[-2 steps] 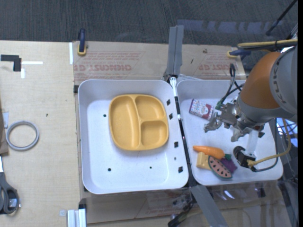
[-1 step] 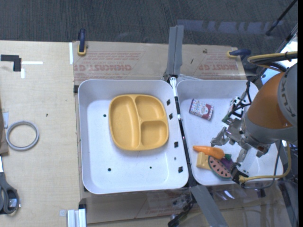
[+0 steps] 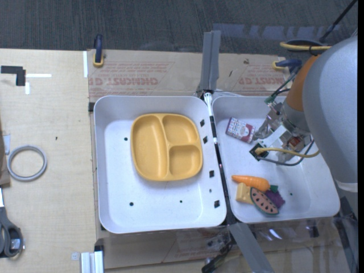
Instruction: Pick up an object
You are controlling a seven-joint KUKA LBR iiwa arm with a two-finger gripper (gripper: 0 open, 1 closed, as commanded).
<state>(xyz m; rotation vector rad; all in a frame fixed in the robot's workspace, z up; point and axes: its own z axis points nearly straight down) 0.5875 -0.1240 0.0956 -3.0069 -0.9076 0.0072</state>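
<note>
— Wooden bench [image 3: 51, 112]. Why does the gripper [image 3: 266, 128] hover over the right bin [image 3: 310, 195]?
— Probably for the pink packet [image 3: 239, 129] just beside it; the toy carrot [image 3: 251, 181] lies farther off. Open or closed, I cannot tell; nothing visibly gripped.

Red print on the cardboard [image 3: 136, 74] (upside down) is illegible.

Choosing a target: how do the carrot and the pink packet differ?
The carrot is orange, long, tapered; the pink packet is flat and boxy. The carrot lies close by other toy food; the pink packet lies alone, nearer the claw. Both lie in the right bin.
</note>
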